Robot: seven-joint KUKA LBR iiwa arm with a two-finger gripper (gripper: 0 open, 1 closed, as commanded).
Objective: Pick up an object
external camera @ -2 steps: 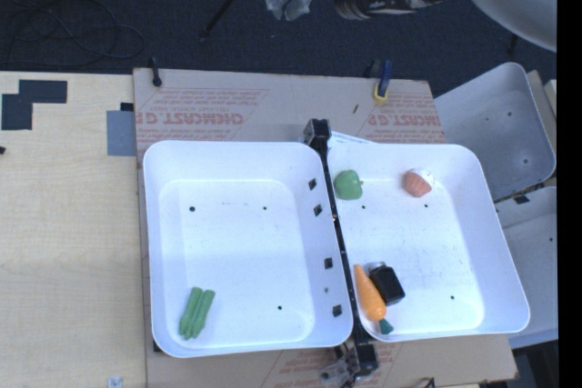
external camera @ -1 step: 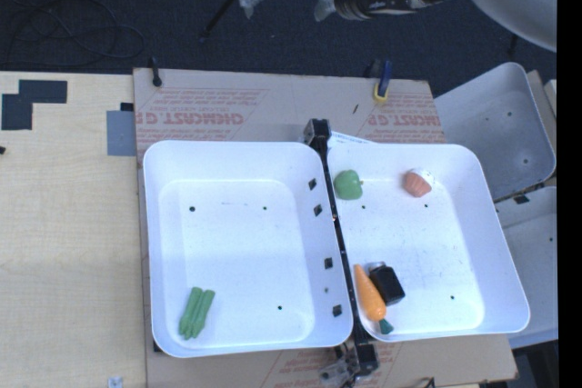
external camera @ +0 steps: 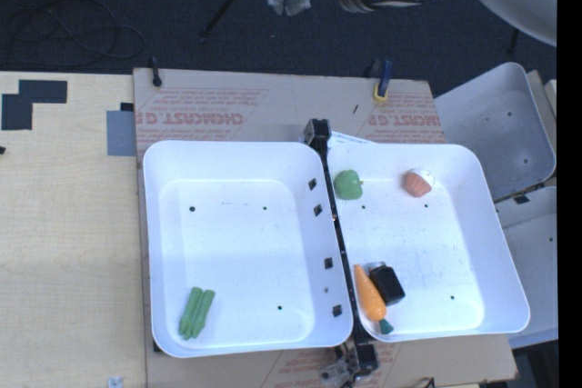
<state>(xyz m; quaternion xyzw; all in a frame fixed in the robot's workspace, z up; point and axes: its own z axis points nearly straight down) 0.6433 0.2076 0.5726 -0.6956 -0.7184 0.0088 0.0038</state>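
The jaws (external camera: 293, 3), whose spread I cannot tell, hang over dark floor (external camera: 136, 4) with cables, well beyond the cardboard-covered table (external camera: 209, 109) and its two white bins (external camera: 150, 195).

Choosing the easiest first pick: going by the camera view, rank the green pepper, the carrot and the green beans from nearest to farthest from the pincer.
1. Green pepper, right bin, top left.
2. Carrot, right bin, bottom left.
3. Green beans, left bin, bottom left.
The pincer hangs above the bench's far edge.
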